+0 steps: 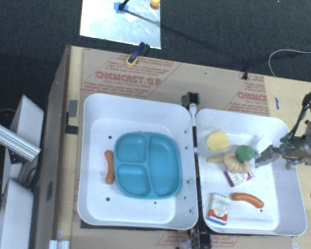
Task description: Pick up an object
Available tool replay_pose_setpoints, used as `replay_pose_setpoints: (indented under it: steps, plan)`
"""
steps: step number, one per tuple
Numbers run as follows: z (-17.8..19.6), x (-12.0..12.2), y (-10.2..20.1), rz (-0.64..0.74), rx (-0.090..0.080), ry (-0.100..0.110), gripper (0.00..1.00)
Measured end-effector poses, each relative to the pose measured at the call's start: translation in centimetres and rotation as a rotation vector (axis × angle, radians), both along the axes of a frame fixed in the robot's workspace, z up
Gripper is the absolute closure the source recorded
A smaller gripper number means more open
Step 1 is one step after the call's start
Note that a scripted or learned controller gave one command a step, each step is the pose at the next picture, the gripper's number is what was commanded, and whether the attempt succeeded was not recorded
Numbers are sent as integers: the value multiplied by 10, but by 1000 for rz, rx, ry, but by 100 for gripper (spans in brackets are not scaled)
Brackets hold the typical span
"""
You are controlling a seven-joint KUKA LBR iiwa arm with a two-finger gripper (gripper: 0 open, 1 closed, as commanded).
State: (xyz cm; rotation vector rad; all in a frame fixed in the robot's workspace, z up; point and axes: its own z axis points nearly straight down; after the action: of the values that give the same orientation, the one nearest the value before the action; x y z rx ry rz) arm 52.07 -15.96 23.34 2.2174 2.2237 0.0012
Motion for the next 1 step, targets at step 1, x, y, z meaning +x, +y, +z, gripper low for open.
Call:
replay_pose_setpoints:
  steps: [1]
  plan:
    - [-145,38,38,2,-1,-11,0]
